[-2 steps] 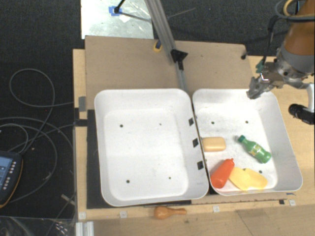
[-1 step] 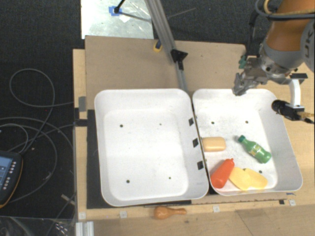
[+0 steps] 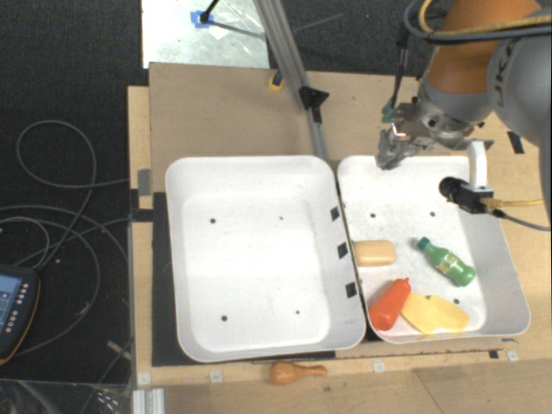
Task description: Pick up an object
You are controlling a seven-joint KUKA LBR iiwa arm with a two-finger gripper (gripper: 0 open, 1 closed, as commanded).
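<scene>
My gripper (image 3: 390, 158) hangs over the far left corner of the right bin (image 3: 509, 270), well above the objects. Nothing shows between its tips. In the right bin lie a tan block (image 3: 374, 253) near the left wall, a green bottle (image 3: 448, 261) to its right, a red-orange bottle (image 3: 390, 304) at the front, and a yellow piece (image 3: 435, 314) beside that.
The left bin (image 3: 177, 231) sits beside the right one, with black clips along their shared edge. A tan pear-shaped object (image 3: 297, 371) lies on the bench in front of the bins. A slanted metal pole (image 3: 285, 41) crosses behind. Cables lie at left.
</scene>
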